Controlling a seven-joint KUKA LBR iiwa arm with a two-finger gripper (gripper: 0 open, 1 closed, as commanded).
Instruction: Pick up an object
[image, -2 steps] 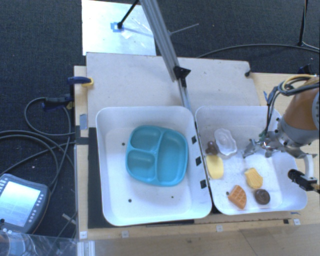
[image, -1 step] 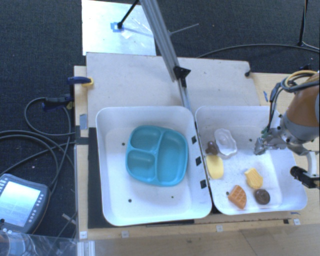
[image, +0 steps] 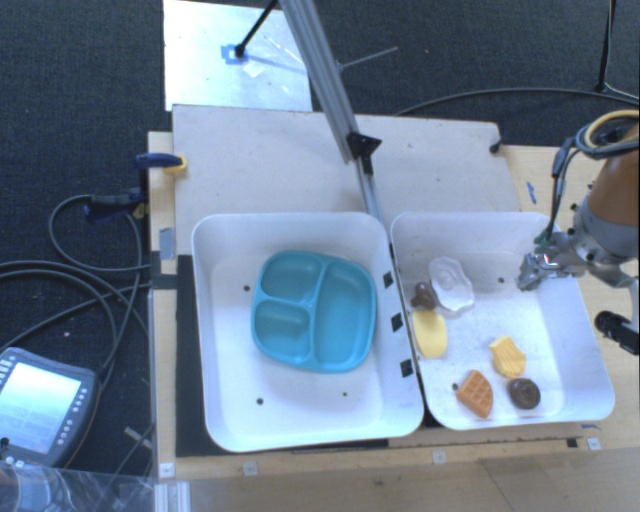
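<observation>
Right bin (image: 560, 330): white piece (image: 452, 285), brown piece (image: 423, 296), yellow piece (image: 431, 334), waffle (image: 476, 393), all lying untouched; gripper (image: 532, 271) over the bin's upper right edge, grip state indeterminable; nothing visibly lifted; pick not yet made.

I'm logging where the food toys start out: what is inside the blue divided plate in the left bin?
The blue divided plate shows three bare compartments with nothing in them. The plate covers the floor of the left bin beneath it, so that stays unknown. The toys lie in the right bin.
</observation>
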